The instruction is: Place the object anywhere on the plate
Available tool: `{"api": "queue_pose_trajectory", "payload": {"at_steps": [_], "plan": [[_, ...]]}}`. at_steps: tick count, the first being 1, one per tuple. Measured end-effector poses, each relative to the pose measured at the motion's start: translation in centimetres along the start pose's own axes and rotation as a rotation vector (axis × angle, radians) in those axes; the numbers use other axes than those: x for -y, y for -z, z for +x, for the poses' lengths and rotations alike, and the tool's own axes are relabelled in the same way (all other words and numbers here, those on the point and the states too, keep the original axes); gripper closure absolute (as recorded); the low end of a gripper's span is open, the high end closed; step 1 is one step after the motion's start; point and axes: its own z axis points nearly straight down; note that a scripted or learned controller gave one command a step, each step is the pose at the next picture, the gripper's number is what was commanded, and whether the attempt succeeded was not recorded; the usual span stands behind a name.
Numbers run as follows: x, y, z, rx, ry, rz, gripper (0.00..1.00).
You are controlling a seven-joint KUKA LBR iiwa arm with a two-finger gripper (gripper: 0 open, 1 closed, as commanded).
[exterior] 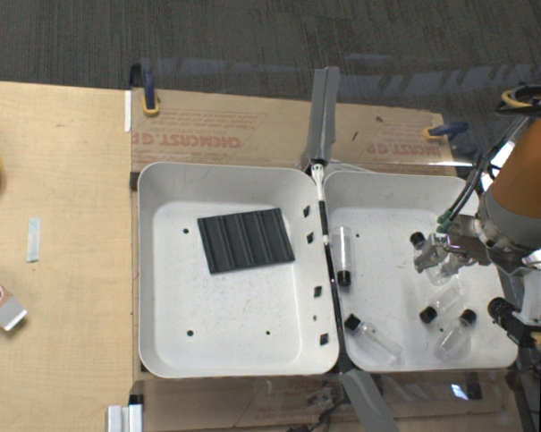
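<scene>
Right of centre, inside the right bin (379,184), clear plastic vials with black caps lie scattered: one vial (341,255) beside the divider, another (369,338) by the lower rim, more (447,319) at lower right. Above them hangs the gripper (437,259); whether it is released or clenched I cannot tell. Left of centre, the dark ribbed plate (246,240) rests in the left bin (151,277).
</scene>
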Motion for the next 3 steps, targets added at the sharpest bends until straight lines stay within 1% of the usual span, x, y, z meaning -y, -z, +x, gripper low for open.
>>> {"api": "queue_pose_trajectory", "payload": {"at_steps": [1, 2, 3], "plan": [[-4.6, -2.0, 9.4, 0.001, 0.034, 0.001, 1.0], [-2.5, -2.2, 17.5, 0.001, -0.13, 0.003, 1.0], [1.4, -1.3, 25.3, 0.002, -0.219, 0.002, 1.0]]}}
